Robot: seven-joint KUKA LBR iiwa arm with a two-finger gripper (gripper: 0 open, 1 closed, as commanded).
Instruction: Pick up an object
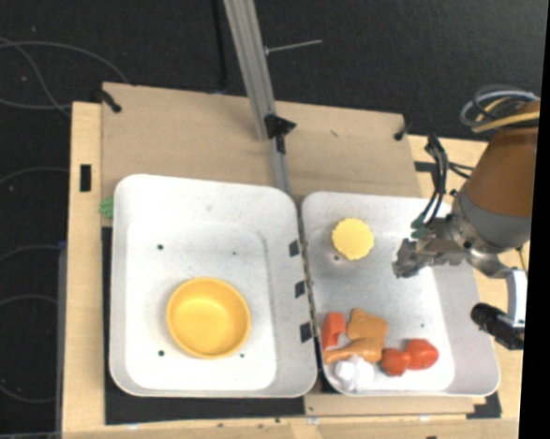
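In the right bin a round pale-yellow piece lies near the far left corner. Along the front edge sits a cluster: an orange carrot-like piece, a tan bread-like piece, a red tomato-like piece and a white piece. My gripper hangs over the middle of the right bin, to the right of the yellow piece and apart from it. I see nothing between its fingers.
The left bin holds a yellow bowl near its front. A metal pole rises from the back between the bins. Cables trail behind the arm's wrist at the right.
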